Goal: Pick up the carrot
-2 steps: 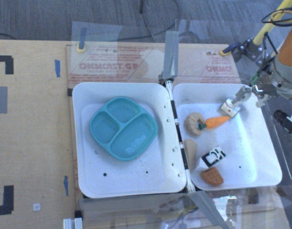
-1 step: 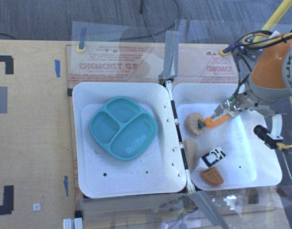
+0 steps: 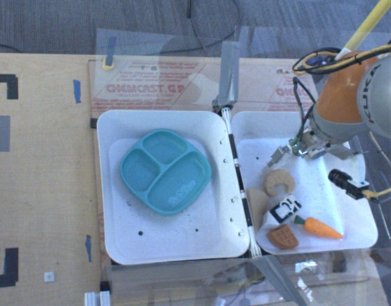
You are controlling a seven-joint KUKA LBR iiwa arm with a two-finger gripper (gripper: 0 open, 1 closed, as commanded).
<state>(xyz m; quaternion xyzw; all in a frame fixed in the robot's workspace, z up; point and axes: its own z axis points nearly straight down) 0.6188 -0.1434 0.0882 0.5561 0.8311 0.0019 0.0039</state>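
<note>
wood bench, two white bins. gripper [image 3: 291,150] hovers over right bin [image 3: 259,132], finger state unclear, nothing seen between them. carrot [image 3: 319,227] lies toward bin's near edge, well apart. pick not yet begun.

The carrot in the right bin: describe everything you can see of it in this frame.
The carrot is a small orange toy-like piece with a green stub at its left end, smooth and probably plastic. It lies flat on the floor of the right bin, near the front right corner, its tapered tip pointing right and slightly toward the front. Its green end lies close by a black-and-white block; contact is unclear. The gripper is farther back in the bin, well apart from it.
</note>
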